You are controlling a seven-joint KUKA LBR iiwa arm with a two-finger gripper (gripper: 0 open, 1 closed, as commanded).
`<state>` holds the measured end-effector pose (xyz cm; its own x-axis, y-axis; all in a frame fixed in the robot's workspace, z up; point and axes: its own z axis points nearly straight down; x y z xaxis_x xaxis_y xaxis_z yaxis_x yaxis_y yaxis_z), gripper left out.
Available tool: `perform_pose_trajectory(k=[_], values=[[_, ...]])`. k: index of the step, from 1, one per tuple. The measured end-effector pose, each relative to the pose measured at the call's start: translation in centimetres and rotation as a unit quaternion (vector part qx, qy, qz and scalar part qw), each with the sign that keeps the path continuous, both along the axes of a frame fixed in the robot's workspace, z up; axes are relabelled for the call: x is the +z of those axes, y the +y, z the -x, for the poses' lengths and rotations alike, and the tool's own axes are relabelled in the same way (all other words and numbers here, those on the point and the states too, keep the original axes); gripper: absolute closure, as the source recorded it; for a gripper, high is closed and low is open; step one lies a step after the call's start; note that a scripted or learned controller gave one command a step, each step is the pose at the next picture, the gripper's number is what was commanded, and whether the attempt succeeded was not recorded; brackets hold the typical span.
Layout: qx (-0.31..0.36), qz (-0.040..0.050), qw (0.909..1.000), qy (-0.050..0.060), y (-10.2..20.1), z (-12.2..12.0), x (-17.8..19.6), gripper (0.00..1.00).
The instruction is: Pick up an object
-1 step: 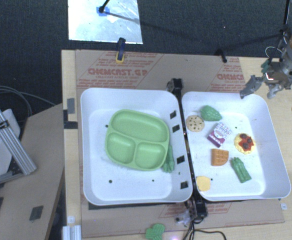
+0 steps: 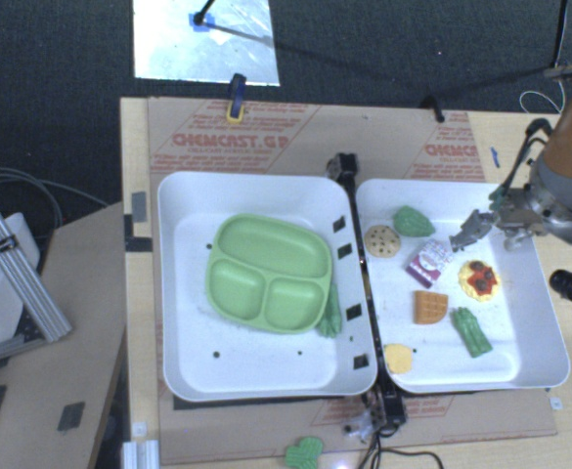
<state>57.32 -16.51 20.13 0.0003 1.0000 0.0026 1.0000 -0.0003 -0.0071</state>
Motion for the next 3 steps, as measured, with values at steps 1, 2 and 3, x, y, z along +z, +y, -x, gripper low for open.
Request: perform_pose_trajectory(k=[1, 2, 3], values=[[0.0, 0.0001, 1.0, -0.001, 2.9, 5.5, -12.2, 0.0], [0.0, 0.0018, 1.0, -0.006, 2.7, 5.1, -10.6, 1.0], [0.007, -0.0004, 0.9999, -0.008, 13.0, 7.2, 0.5, 1.0]])
